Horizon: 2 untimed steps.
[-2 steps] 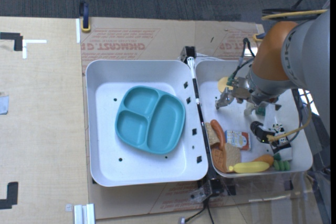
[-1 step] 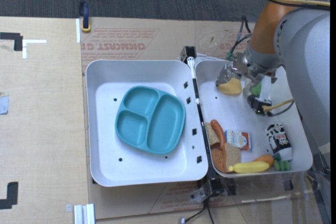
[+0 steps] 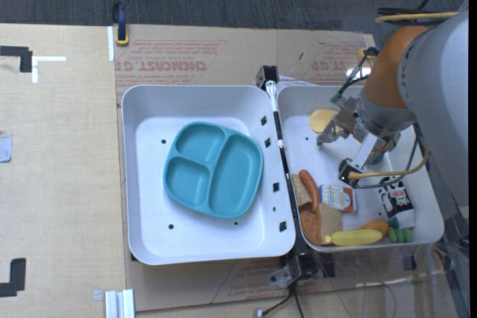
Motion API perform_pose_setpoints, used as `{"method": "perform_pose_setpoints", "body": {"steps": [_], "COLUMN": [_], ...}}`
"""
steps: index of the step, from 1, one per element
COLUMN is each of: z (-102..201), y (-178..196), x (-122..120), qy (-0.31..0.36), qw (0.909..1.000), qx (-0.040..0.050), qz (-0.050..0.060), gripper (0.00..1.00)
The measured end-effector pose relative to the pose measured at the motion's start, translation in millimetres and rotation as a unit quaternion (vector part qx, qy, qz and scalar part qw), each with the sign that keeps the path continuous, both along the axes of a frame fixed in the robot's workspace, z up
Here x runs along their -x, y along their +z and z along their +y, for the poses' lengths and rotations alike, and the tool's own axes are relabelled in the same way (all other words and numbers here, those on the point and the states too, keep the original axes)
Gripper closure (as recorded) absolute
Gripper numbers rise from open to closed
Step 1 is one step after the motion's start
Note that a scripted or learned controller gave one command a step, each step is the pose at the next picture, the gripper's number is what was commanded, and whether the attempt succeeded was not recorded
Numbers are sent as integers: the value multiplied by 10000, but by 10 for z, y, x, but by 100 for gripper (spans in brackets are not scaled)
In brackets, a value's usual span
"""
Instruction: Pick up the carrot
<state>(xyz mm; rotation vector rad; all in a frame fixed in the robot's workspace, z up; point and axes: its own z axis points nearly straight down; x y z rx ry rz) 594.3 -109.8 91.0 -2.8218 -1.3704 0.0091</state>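
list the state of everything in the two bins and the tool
teal divided plate: upright, flat in left bin, nothing in its compartments
carrot: lying in right bin near its front edge, apart from the tool
banana: lying beside the carrot
hot dog: lying flat
tool: above the right bin, nothing visibly held

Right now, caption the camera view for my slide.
Gripper hovers over right bin, carrot lying beside banana.
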Motion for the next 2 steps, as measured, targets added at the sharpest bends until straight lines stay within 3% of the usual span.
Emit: {"method": "perform_pose_setpoints", "body": {"steps": [1,2], "z": [159,-84], "y": [1,11], "x": [-257,-559], "qy": [-566,-599], "qw": [9984,9982], "qx": [17,13], "qz": [-20,-14], "gripper": [0,0]}}
